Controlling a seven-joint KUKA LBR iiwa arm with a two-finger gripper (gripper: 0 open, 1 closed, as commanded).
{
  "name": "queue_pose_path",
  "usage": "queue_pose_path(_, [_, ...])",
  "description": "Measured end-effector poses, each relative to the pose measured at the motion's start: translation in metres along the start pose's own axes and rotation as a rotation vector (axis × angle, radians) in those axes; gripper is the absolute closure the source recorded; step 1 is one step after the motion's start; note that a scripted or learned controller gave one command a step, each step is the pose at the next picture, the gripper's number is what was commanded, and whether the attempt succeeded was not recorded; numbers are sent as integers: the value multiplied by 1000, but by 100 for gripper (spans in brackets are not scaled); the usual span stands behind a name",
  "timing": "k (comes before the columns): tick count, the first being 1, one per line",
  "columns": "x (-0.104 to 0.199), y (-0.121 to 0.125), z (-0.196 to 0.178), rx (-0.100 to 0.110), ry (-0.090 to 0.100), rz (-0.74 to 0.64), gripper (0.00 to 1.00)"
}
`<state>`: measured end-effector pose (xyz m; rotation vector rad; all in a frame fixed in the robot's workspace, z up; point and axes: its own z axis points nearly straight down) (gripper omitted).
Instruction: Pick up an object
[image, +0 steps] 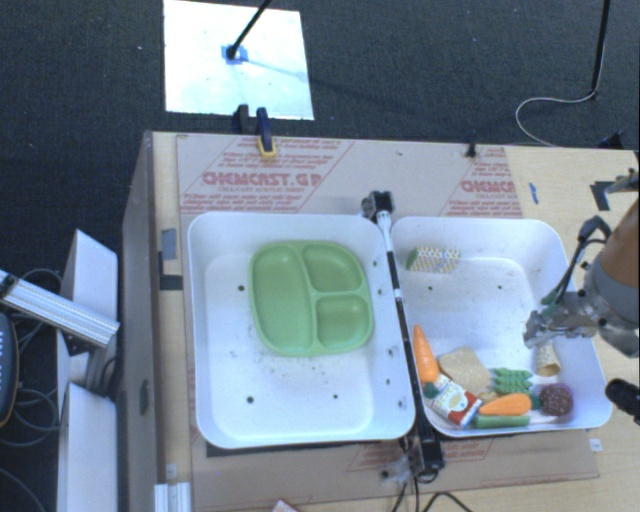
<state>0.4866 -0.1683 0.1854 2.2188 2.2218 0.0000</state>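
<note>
While the bench (330, 165) sits quiet, two white bins lie side by side on it: left bin (215, 340) carrying a green divided plate (308, 298), right bin (480, 245) holding a scatter of toy food. Arm (615, 270) reaches in from the right edge, wrist low over the right bin's far-right side. Gripper (548, 335) hangs just above the bin floor near the right wall; how far it is parted I cannot tell, and nothing visible is caught in it. Food is heaped in the near-right corner: a tan bread slice (466, 366), a carrot (426, 358) with its long axis running toward the divider, a second carrot (506, 405) lying across the front wall, a green leafy piece (512, 380), a red-and-white packet (452, 400), a dark round piece (556, 400). A small pale piece (546, 362) lies just below the gripper, nearest candidate by my reckoning. A checkered block (434, 259) sits well apart at the back.
</note>
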Motion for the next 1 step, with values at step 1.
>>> queue_pose_path(1, [62,3,97,-8,-1,-1,100])
